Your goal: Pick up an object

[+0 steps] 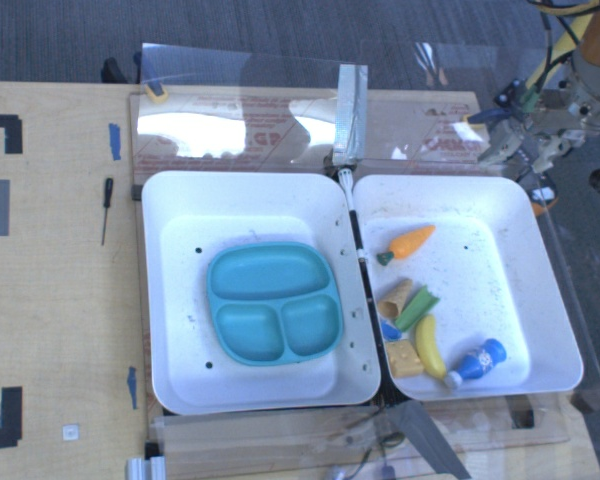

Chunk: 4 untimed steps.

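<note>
The tool (525,148) sits past the right bin's (500,218) far corner, and whether it is apart or together I cannot tell. The carrot (412,242) lies alone in that bin, well clear of the banana (430,346) and bottle (478,360). Best to come straight down across its narrow width

Teal divided plate (274,302); black screwdriver (106,208) on bench (50,298)
</note>
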{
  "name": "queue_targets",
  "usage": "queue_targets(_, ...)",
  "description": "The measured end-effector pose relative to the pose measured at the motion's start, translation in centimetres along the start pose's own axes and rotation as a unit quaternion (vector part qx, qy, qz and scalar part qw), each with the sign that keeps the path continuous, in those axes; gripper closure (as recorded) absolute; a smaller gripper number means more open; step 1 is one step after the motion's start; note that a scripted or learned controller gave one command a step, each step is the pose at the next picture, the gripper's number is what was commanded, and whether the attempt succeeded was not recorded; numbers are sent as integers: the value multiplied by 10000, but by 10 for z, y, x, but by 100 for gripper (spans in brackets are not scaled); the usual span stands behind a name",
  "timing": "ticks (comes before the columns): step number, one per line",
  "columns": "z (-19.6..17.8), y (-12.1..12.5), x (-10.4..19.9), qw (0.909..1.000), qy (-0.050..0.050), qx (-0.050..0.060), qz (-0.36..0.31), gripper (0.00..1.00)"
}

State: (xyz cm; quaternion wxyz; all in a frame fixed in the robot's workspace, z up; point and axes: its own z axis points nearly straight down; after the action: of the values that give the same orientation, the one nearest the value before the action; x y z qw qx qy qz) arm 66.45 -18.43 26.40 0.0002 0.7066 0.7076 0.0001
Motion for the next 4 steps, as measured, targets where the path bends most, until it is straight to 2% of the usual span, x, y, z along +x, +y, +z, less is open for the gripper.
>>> queue_targets(1,22,-7,11,9984,1,8,-559,0)
queue_targets(2,13,-34,28,9885,-3,-5,-1509,0)
queue_targets(3,171,-3,76,9670,1,2,-2549,0)
queue_targets(4,177,-39,71,9749,-6,-21,-2224,0)
